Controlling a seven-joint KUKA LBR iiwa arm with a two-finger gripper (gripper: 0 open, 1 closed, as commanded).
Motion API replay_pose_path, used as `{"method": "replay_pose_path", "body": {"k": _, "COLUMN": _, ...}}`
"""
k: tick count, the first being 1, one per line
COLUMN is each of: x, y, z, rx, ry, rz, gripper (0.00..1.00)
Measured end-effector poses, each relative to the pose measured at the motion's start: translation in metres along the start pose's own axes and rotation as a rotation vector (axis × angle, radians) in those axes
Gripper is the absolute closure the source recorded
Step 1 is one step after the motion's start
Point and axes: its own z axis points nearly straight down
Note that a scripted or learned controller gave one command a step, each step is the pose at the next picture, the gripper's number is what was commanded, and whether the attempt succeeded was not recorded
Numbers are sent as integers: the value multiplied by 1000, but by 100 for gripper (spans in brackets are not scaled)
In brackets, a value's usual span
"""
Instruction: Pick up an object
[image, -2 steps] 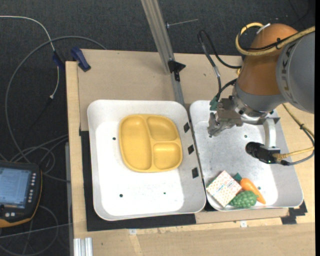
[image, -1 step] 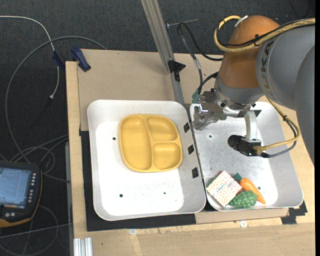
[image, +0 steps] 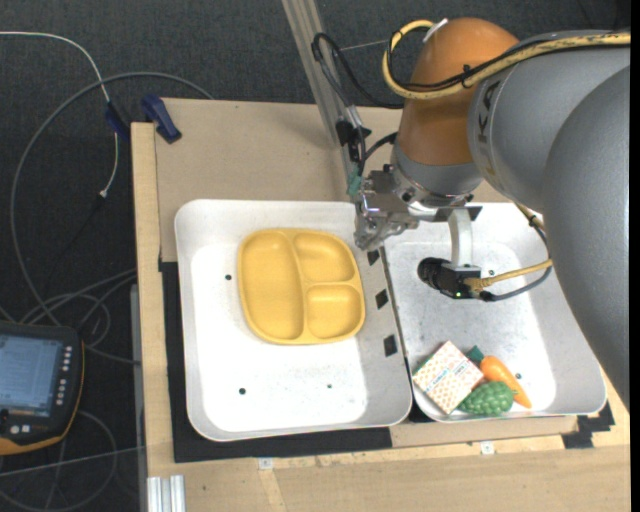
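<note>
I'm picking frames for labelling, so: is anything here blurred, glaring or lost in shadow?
Camera view: light is even, with no hard shadows; the arm, close to the lens, looks soft at the right; the yellow plate, carrot and patterned box are sharp; the white bins are bright; a mild sheen sits on the orange band.
</note>
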Motion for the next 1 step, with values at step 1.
{"method": "replay_pose_path", "body": {"k": 1, "x": -3, "y": -1, "z": -1, "rx": 1, "ry": -2, "rz": 5, "gripper": 0}}
